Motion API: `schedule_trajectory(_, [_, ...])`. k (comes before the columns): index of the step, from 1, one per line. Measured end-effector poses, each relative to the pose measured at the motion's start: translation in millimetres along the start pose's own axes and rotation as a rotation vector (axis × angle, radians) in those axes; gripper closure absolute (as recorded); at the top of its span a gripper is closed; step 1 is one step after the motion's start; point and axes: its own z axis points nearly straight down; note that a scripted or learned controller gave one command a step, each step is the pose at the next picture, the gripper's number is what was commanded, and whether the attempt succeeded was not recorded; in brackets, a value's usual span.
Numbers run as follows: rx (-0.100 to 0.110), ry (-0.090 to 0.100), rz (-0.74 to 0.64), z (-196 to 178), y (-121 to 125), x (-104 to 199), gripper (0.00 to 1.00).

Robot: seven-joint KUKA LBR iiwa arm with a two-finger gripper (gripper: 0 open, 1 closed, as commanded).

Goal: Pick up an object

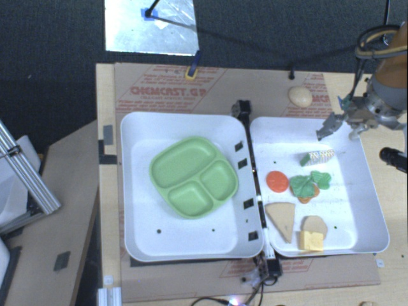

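The right white bin holds several toy foods: a red-orange disc, a green leafy piece over something orange, a striped green-and-white block, a tan wedge and a tan slice with a yellow cube on it. My gripper hangs at the bin's far right corner, above and right of the striped block. Nothing shows between its fingers.
The left white bin carries a green divided plate. A beige ball rests on the cardboard behind the right bin. A black divider runs between the bins. A shiny sheet lies at the far back.
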Motion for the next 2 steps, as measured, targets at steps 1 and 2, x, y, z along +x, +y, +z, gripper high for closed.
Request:
schedule_trajectory(1, [-0.011,-0.003,-0.002,-6.7,2.8,0.3,0.0])
schedule_trajectory(2, [-0.007,-0.001,-0.005,54.6,4.1,6.1,0.0])
